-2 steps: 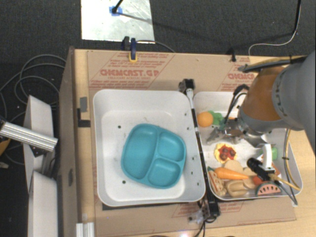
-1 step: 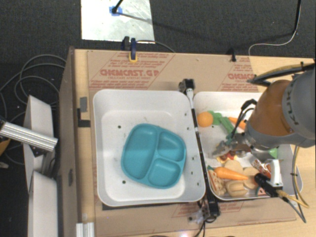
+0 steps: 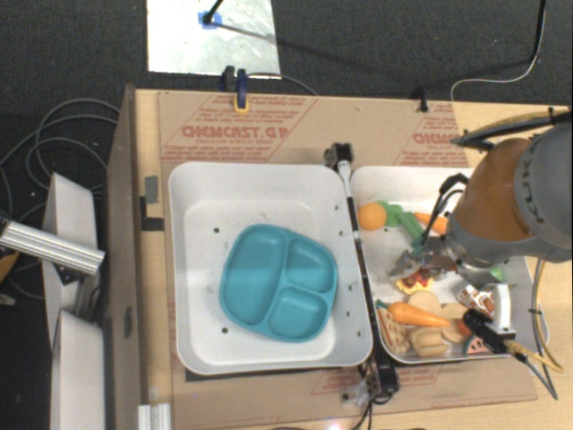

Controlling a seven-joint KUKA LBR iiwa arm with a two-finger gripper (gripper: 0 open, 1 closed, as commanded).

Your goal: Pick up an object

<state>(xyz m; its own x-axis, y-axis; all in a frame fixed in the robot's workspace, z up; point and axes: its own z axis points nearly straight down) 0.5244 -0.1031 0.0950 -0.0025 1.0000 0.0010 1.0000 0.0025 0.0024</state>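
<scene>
Over in the left bin point(image 3: 192, 240), a teal divided plate point(image 3: 278, 281) lies flat at the centre, tilted a little toward five o'clock, alone in there. Cross the black divider and the right bin point(image 3: 380, 182) is crowded. An orange ball point(image 3: 372, 216) sits at its ten o'clock corner, a green leafy piece point(image 3: 409, 225) just beside it at three o'clock. Down along the six o'clock edge lies a carrot point(image 3: 421, 314), with pale bread-like pieces point(image 3: 428, 340) touching it just below.

Now the gripper point(image 3: 419, 264): it is low in the middle of the right bin, the grey arm point(image 3: 510, 209) with its orange band looming over it from three o'clock. The dark fingers point toward nine o'clock and appear slightly spread, though the wrist shades them, so how wide is hard to judge. Nothing sits visibly between them. A small red-and-yellow toy point(image 3: 414, 284) lies directly at their six o'clock, just beside the tips, possibly touching. The carrot is further on at six o'clock, apart from the fingers.
</scene>
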